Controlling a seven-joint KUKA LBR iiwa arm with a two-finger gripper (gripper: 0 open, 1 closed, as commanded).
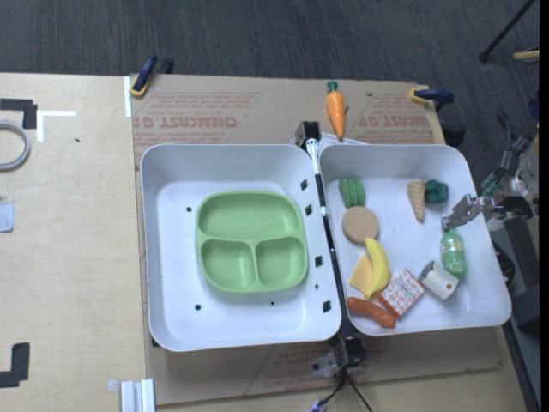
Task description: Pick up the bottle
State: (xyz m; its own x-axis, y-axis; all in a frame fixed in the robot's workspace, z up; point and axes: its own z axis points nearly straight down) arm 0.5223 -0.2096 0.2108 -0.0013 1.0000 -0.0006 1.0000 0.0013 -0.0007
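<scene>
The bottle [452,255] is small and green with a pale label. It lies in the right bin [480,312] near that bin's right wall. My gripper [461,213] reaches in over the right rim and hovers just above and slightly behind the bottle, apart from it. Nothing shows in its grasp. The rest of the arm [515,187] is at the right edge of the view.
Around the bottle lie a white cup [442,281], a red-and-white carton [401,293], a banana [378,262], a sausage [372,312], a round cookie [360,223], a green pepper [352,190], a cone [417,199] and a teal piece [436,190]. The left bin holds a green divided plate [253,241]. A carrot [334,108] lies on the cardboard.
</scene>
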